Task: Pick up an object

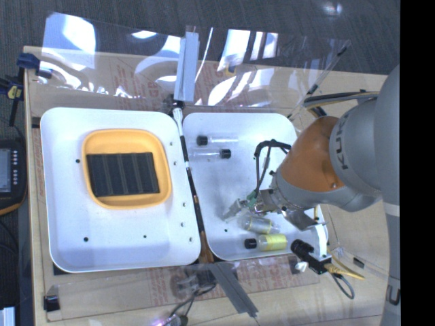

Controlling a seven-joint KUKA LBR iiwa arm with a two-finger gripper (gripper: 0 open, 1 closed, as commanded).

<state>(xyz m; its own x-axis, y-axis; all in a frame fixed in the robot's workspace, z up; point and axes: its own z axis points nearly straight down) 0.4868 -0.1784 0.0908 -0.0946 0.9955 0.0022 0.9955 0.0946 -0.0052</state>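
In the right bin [217, 124], my gripper [250, 208] is down low near the front, under the orange-banded wrist [309, 165]. A crumpled clear plastic item [234, 209] lies right at the gripper's tip; whether it is touched or held is hidden. Just in front of it rests a small yellow bottle with a black cap [266, 242], on its side. Two clear tubes with black caps [202, 140] [224, 153] lie toward the back left of this bin.
The left bin [68, 236] carries a yellow tray with a dark ribbed insert [124, 172]. A raised divider [189, 182] runs between the bins. Clear sheeting [204, 73] stands behind both bins.
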